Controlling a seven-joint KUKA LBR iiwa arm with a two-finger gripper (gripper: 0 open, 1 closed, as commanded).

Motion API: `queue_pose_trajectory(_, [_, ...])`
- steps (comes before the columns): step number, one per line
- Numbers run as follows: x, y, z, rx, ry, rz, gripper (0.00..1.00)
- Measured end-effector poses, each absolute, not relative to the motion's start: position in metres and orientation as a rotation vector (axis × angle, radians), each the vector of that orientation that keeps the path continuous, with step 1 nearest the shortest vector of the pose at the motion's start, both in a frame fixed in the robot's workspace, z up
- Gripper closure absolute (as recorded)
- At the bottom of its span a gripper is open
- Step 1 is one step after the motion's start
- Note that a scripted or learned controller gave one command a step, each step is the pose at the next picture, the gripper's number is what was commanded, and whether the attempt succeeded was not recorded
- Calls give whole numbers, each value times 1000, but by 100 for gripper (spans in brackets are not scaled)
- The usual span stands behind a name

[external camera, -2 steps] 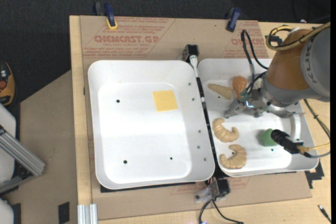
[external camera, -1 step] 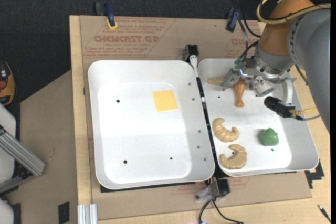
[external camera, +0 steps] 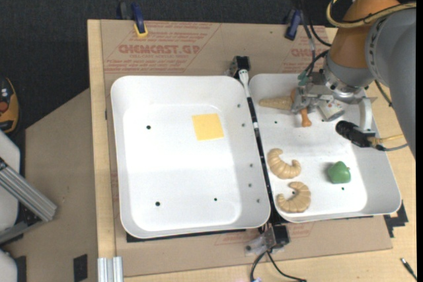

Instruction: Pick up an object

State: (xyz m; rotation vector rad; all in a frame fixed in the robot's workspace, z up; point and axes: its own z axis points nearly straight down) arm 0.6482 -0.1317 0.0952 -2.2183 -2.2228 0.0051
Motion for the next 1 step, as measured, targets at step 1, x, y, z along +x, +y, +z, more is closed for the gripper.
queue_pose_trajectory(1, [664,-99,129,-2214,-2218,13,100])
